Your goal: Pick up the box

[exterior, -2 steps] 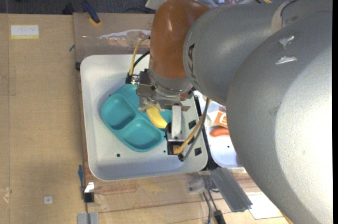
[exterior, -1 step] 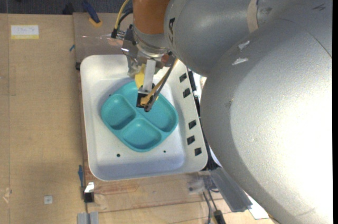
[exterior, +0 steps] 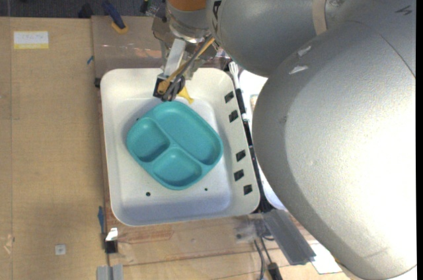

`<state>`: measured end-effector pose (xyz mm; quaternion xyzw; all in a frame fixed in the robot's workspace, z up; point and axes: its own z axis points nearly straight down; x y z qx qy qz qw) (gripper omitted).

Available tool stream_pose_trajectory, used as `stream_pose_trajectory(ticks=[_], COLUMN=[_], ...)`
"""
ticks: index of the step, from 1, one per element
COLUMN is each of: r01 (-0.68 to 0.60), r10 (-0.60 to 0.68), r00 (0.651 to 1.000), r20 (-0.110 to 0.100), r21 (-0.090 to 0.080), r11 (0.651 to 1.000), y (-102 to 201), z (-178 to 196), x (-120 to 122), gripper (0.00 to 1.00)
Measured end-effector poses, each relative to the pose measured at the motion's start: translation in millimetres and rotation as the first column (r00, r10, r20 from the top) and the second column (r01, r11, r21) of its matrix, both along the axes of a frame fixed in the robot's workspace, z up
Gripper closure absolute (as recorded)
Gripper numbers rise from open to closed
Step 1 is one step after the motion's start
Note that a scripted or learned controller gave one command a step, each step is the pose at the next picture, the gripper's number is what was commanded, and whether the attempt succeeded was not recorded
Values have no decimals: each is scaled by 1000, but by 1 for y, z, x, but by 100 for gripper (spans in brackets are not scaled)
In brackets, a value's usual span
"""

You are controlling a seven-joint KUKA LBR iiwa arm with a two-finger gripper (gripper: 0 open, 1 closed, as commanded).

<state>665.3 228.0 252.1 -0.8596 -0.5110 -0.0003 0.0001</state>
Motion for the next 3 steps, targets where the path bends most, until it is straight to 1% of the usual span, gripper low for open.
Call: stream_pose_trajectory(ticks=[1,2,3], r01=[393,679,645], r10=[-393,-679,-645], r00=[920,734,764], r20=[-1,-1,0], r21=[2,2,3], r11=[920,734,764], y=[-5,-5,-29], z=[-136,-13,-4], x=[-58,-76,-28], gripper=[100,100,100])
